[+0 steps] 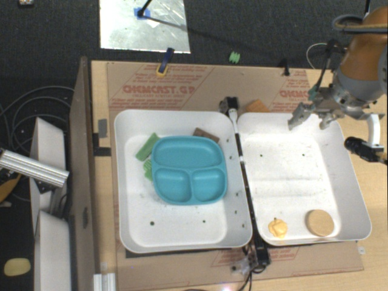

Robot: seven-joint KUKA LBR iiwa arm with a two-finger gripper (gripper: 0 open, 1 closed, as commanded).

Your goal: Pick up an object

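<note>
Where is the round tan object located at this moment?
The round tan object lies in the right bin, near its front right corner, just right of a small yellow object.

Two white bins (182, 238), one blue tray (188, 170), one tan disc (319, 222).

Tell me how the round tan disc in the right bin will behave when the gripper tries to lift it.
The tan disc lies flat and low, so fingers may struggle to get under its edge. It looks rigid and probably light. Pushed, it would likely slide toward the right bin's wall nearby rather than roll.
</note>
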